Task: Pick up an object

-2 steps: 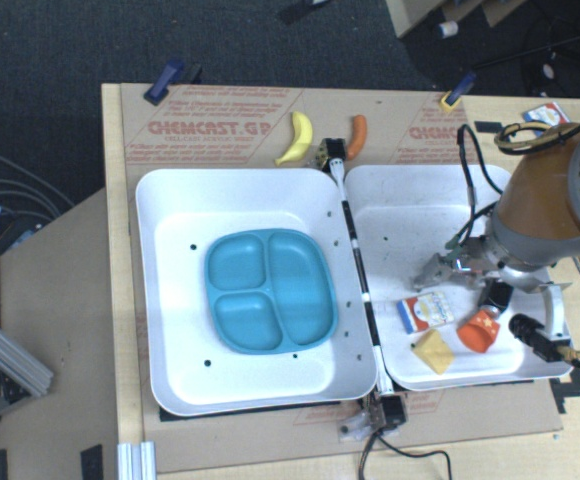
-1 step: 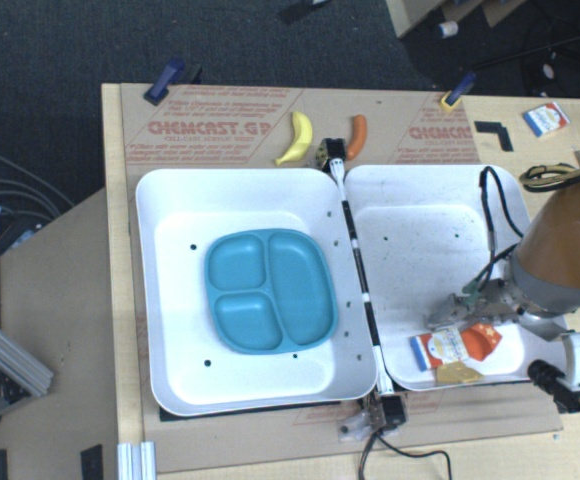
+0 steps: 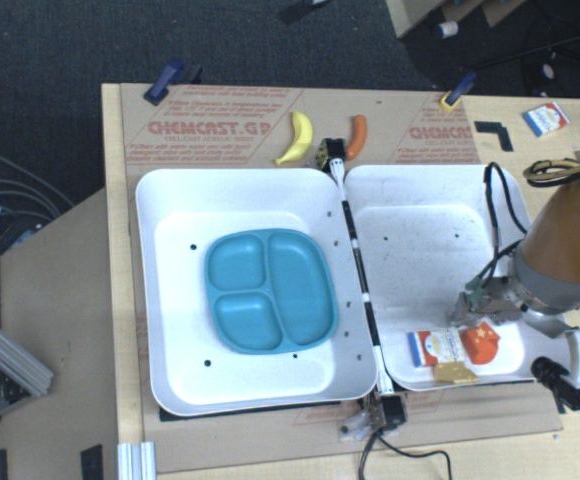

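On a bench [image 3: 240,128] over dark flooring, a blue divided plate [image 3: 270,290] fills the left bin [image 3: 170,268]. Right of the plate, in the neighbouring bin [image 3: 420,228], the gripper [image 3: 478,306] hovers above a red object [image 3: 481,342]; its opening cannot be judged.

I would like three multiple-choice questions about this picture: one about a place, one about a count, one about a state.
1. Where does the blue plate lie?
A. left bin
B. right bin
C. bench

2. How many compartments has the plate?
A. two
B. three
C. five

3. How is the red object placed?
A. lifted above the bins
B. lying on the right bin's floor near its front edge
C. standing on the plate

Answers: 1 A, it lies at the left bin's middle; 2 B, ridges divide it in three; 3 B, it rests beside the flat packet, under the gripper.
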`<state>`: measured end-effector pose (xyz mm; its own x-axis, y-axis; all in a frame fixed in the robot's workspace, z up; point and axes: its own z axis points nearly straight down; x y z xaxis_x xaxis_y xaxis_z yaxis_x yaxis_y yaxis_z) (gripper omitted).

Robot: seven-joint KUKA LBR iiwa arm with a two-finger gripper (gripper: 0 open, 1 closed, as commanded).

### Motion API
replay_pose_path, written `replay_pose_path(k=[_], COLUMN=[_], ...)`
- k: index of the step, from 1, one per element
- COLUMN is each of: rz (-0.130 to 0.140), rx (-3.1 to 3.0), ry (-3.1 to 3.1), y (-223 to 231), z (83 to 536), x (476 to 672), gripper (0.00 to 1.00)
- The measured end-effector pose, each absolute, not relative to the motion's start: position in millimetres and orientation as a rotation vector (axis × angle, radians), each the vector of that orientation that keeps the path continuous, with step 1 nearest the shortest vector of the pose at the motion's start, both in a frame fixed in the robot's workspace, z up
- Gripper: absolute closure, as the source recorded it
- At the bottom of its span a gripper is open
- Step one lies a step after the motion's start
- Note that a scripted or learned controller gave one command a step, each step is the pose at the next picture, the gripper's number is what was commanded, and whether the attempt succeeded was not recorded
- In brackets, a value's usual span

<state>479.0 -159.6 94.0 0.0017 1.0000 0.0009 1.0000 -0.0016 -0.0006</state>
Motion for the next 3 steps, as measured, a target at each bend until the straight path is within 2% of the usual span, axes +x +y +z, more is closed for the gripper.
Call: replay_pose_path(k=[1, 2, 3], rz=[0.000, -0.001, -0.001], rx=[-2.222, -2.224, -2.219], ry=[-2.219, -2.219, -2.223], y=[-159.5, -159.4, -62.1], z=[93.9, 103.6, 184.7], x=[478.9, 479.1, 503.9], gripper=[0.00, 1.00, 1.00])
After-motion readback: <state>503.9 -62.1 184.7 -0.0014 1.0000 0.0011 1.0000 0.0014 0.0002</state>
